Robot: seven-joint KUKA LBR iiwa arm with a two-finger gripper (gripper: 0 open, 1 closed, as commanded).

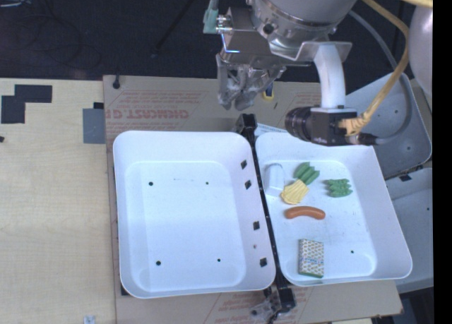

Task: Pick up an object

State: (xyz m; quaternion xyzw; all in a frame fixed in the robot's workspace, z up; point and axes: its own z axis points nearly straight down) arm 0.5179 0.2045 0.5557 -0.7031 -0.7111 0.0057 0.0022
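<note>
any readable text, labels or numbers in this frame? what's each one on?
Red print on the cardboard sheet behind the bins: upside down and blurred, not reliably readable.
Red print on the cardboard's front edge: too small to read.
Small box in the right bin: patterned face, no legible words.

1. The scene is brightly and evenly lit from above; the two white bins [185,210] look almost washed out, with little surface detail on their floors.
2. Shadows are soft and faint, showing mainly as a greyish tint along the inner walls of the left bin.
3. The background beyond the tabletop [49,195] falls into near-black, with cables barely readable.
4. The pincer [240,90] looks smeared and blurry, its outline indistinct.
5. The small items in the right bin are fairly sharp, though the picture is coarse and slightly grainy.
6. Metal at the arm's wrist [282,26] carries mild bright glints.
</note>
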